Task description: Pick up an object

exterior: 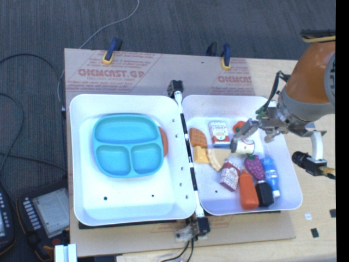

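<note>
The right bin (289,201) holds several toy foods. Among them are a red and white packet (218,132), a brown waffle (198,138), a yellow cheese slice (201,156), a red ketchup bottle (230,177), purple grapes (254,166), a blue bottle (270,171), an orange-red bottle (248,192) and a black piece (265,194). My gripper (245,135) reaches in from the right over the bin's upper middle. It hangs just above a small white cup with a red stripe (245,146), beside a red round piece (238,126).
The left bin (82,201) carries a blue divided plate (129,145) with an orange item (164,142) tucked at its right edge. A black clip (175,87) sits on the ridge between the bins. Cables lie on the floor at left.
</note>
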{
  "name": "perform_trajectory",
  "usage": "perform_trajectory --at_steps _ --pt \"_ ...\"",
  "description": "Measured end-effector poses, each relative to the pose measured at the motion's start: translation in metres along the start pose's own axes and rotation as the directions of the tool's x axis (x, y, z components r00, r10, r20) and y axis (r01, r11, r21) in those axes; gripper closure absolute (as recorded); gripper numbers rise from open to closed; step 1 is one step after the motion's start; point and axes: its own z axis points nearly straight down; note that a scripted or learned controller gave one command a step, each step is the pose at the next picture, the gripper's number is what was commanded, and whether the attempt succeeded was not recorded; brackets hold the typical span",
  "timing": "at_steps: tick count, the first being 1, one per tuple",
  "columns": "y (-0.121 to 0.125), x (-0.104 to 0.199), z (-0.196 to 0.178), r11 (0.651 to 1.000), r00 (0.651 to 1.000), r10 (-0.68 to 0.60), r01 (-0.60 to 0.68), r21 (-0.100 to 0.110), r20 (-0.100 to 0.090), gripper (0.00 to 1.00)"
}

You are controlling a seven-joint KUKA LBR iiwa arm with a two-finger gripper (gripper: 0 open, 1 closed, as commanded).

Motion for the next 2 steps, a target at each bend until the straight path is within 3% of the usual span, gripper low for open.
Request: perform_trajectory --at_steps 1,2 --pt "-0.036 -0.004 0.089 1.000 1.000 0.001 -0.001 -0.003 0.001 0.00" --pt "-0.064 0.030 0.109 1.000 1.000 0.005 -0.005 -0.026 0.009 0.00"
